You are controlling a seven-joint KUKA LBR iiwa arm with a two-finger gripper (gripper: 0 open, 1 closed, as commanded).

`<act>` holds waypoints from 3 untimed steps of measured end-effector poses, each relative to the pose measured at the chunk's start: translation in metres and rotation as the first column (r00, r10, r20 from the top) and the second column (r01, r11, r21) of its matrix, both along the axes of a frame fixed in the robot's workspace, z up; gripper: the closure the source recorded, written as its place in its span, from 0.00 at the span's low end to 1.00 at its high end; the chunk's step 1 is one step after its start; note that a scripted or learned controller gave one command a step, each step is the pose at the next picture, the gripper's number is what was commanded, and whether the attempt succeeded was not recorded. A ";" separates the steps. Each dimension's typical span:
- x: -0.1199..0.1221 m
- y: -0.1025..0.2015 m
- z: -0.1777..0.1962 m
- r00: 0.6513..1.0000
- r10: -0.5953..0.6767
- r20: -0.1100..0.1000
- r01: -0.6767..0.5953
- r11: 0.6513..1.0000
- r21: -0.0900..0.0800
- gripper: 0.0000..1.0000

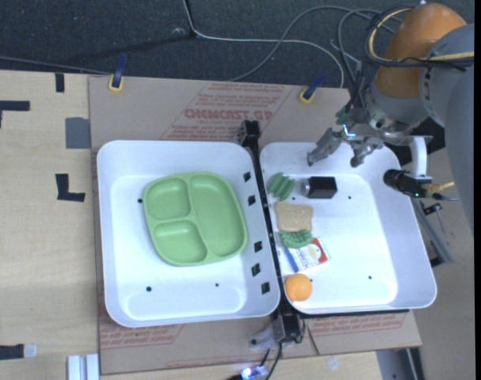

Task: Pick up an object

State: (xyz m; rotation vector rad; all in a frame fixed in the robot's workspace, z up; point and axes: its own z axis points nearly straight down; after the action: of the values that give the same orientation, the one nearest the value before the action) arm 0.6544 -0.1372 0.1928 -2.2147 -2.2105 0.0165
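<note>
Your jaws stand spread and hold nothing, above the right bin's far rim. Left to right: plate in the left bin; then sponge, sandwich, orange, black block.

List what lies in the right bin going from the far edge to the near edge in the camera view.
Gripper hanging over the far rim → small green ridged item and black block, roughly level with each other → tan sandwich-like piece → red and white packet → orange ball.
</note>
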 end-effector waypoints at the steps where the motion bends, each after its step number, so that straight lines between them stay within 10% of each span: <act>1: 0.003 0.000 0.010 1.000 0.003 0.015 -0.003 1.000 -0.002 0.00; 3: 0.012 0.000 -0.092 1.000 0.004 0.010 -0.004 1.000 -0.002 0.00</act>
State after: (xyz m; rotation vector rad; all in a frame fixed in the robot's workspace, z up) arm 0.6662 -0.1371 0.1011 -2.2163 -2.2210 0.0076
